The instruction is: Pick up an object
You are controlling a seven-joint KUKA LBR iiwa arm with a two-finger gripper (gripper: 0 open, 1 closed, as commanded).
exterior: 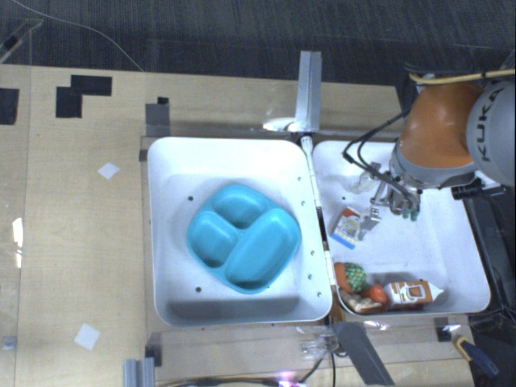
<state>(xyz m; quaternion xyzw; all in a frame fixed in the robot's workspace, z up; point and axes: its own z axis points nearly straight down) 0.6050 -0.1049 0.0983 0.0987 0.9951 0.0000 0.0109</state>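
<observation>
The arm [451, 131] enters from the right edge of the frame, its orange band over the upper part of the right bin [451, 240]. The gripper [393, 204] hangs below the band, over the upper middle of that bin; whether it is clenched or released cannot be told, as it is small and blurred against the white floor.

Just to the lower left of the gripper lies a small packet [349, 226], white with blue and red print, flat on the bin floor near the wall shared with the left bin. It looks close to the gripper, but contact cannot be judged, and nothing shows it being grasped.

Along the bottom edge of the right bin, well apart from the gripper, lie a green and orange toy [355, 280] at the lower left corner and a carton [409, 293] on its side just right of it.

The left bin [169, 216] holds a blue tray [242, 236] with three compartments, in the middle of the frame.
</observation>
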